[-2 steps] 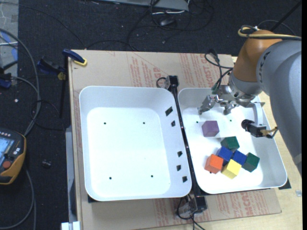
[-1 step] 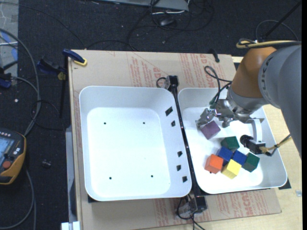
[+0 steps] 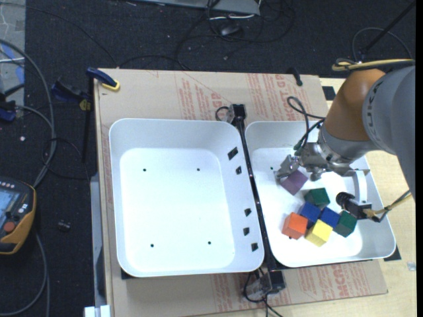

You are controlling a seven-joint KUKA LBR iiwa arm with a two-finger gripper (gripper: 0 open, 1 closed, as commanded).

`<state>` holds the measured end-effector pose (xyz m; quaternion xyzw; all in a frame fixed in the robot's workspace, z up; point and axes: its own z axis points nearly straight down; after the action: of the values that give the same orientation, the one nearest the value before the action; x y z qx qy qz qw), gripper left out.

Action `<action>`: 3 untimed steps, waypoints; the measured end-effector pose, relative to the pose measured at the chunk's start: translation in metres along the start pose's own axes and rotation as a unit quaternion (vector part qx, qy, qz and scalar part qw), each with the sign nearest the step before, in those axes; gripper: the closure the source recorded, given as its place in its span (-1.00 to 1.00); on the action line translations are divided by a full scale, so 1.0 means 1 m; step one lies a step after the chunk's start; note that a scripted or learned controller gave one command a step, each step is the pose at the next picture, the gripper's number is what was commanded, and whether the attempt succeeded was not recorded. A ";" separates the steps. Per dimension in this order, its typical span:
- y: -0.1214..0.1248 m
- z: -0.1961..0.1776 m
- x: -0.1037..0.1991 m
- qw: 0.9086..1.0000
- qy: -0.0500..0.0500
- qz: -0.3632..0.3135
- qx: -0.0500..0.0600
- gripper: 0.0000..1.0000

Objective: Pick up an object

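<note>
Gripper [image 3: 294,169] over right bin [image 3: 380,243], fingers clamped on purple block [image 3: 293,181], left of block cluster. Green block [image 3: 318,197], 2 blue, orange block [image 3: 295,225], yellow block [image 3: 320,232], teal nearby. Left bin [image 3: 125,197] beside it.

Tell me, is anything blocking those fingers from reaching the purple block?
Nothing visible is. The gripper sits right at the purple block in the right bin, with no other thing between them. The other blocks lie clustered just beyond it, toward the bin's near corner.
</note>
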<state>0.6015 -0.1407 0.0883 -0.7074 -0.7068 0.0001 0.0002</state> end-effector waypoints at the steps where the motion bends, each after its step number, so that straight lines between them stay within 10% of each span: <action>1: 0.000 0.000 0.000 1.000 0.000 0.000 0.000 -1.00; 3: 0.000 0.000 0.000 1.000 0.000 0.000 0.000 -1.00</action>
<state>0.6018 -0.1405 0.0883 -0.7071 -0.7071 0.0001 -0.0001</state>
